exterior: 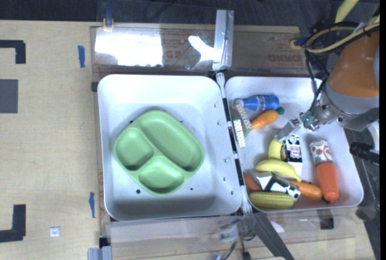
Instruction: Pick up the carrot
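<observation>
Arm reaches in from right, pincer (pixel 300 128) low over right bin (pixel 353 192), near carrot (pixel 264 119); finger state unclear.

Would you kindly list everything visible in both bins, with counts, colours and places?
Bins: 2, white, side by side.
Tray: 1, green, three compartments, in the left bin.
Bottle: 1, blue, right bin, top left.
Carrots: 2, orange, one under the bottle, one at the front.
Bananas: 2, yellow, right bin, centre.
Corn: 1, yellow, right bin, front.
Orange bottle: 1, white label, right bin, right side.
Cow-patterned items: 2, black and white, among the bananas.
Gripper: 1, grey, over the right bin.
</observation>
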`<state>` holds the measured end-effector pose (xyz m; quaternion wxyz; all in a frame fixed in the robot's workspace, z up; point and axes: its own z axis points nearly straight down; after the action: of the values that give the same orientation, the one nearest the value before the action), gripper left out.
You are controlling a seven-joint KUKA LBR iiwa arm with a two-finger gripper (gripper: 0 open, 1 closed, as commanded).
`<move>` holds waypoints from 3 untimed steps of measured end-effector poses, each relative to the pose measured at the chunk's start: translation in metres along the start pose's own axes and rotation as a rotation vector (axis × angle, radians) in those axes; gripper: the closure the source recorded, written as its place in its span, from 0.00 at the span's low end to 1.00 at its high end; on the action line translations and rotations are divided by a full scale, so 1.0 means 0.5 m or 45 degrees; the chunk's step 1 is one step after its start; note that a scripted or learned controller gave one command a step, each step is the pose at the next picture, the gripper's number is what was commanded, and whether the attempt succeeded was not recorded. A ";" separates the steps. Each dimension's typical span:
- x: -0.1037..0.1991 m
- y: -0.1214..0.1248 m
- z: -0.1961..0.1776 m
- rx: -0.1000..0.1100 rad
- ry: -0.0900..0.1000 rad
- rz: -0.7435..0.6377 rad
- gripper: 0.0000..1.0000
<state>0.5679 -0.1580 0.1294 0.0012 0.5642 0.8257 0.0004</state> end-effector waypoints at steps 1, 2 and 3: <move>-0.002 0.002 -0.020 -0.004 -0.002 0.001 1.00; -0.002 0.001 -0.020 -0.003 -0.002 0.001 0.00; 0.036 0.132 0.059 -0.002 -0.002 -0.188 0.00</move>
<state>0.6228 -0.1173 0.1002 0.0022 0.5018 0.8650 0.0005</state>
